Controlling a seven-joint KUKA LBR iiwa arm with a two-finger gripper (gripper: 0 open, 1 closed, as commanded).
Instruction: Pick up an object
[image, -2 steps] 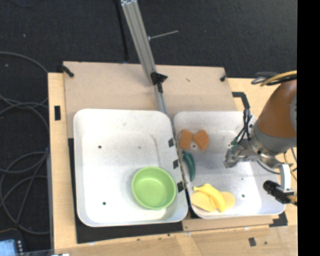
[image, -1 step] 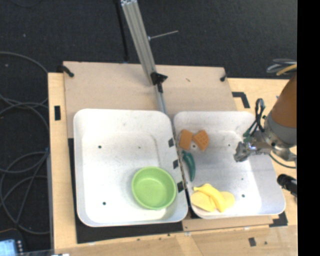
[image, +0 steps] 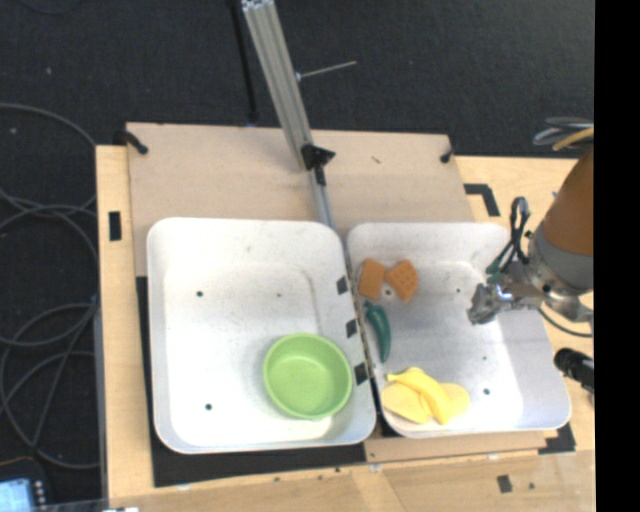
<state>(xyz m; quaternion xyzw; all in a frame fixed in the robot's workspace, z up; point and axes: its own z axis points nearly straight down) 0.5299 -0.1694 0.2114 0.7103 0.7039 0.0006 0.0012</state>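
- My jaws first: from this slanted look down, I can't tell how they stand. My gripper (image: 484, 303) hangs over the right bin (image: 520, 395), close to its right edge and about halfway down it, with nothing visibly in its grasp.
- Candidates in this bin: an orange waffle-like piece (image: 388, 280) near the left wall toward the far corner, a small teal thing (image: 378, 326) lying right along that left wall, and a yellow banana-like bunch (image: 426, 396) at the near left corner.
- Over in the left bin (image: 200, 260), a green bowl (image: 307, 374) sits by the near right corner, well apart from me.
- My judgement on handling: the orange piece looks like a light plastic toy, stiff and a touch slick; it sits just off the wall, so pinching across its narrow width looks the cleanest hold.
- The teal thing hugs the wall, so a finger would struggle to get behind it.
- The yellow bunch looks rounded and likely to squirt out; its near side sits up on the bin's rim, which could foul a finger.
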